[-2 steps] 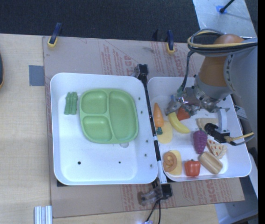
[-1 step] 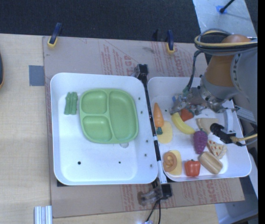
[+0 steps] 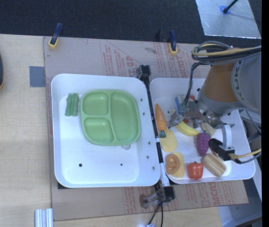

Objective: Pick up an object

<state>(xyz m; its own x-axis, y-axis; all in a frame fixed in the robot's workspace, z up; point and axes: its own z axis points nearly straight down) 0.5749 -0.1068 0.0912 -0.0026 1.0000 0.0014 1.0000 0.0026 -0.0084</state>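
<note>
Lowest in the right bin point(image 3: 248, 141) lie a red pepper point(image 3: 195, 170), a bread roll point(image 3: 213, 164) and a round pastry point(image 3: 173, 163). Above them are purple grapes point(image 3: 202, 143), a banana point(image 3: 187, 128) and a carrot point(image 3: 160, 117). At the gripper point(image 3: 187, 113), just above the banana, one cannot tell its opening or hold. Red print on the cardboard point(image 3: 120, 56) is too blurred to read.

The arm point(image 3: 229, 86) reaches into the right bin point(image 3: 248, 171), its gripper point(image 3: 187, 116) low above a banana point(image 3: 187, 128), beside a carrot point(image 3: 160, 117). Grapes point(image 3: 202, 143), a tomato point(image 3: 195, 170) and a bread roll point(image 3: 213, 164) lie nearby. The left bin point(image 3: 68, 169) holds a green plate point(image 3: 111, 117)
</note>
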